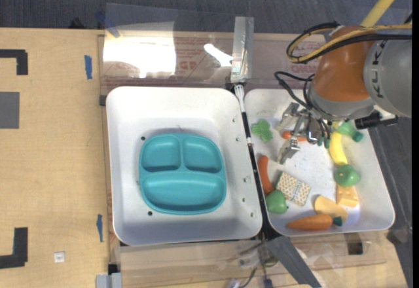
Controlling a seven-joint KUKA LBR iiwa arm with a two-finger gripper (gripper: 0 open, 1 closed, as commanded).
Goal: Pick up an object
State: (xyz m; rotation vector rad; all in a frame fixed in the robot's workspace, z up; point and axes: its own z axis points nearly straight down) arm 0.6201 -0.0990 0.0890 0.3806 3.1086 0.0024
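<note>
While the grey arm with its orange band (340, 74) reaches into the right shallow white bin (383, 205), the metal end effector (296, 141) hangs over bare floor among plastic toy foods; I cannot tell its state; a yellow toy banana (338, 149) lies just beside it; the left white bin (121, 149) holds a teal divided plastic tray (183, 172).

A light wooden bench (46, 169) is seen bearing two shallow white plastic bins, the left (124, 110) and the right (376, 195), set touching side by side.
</note>
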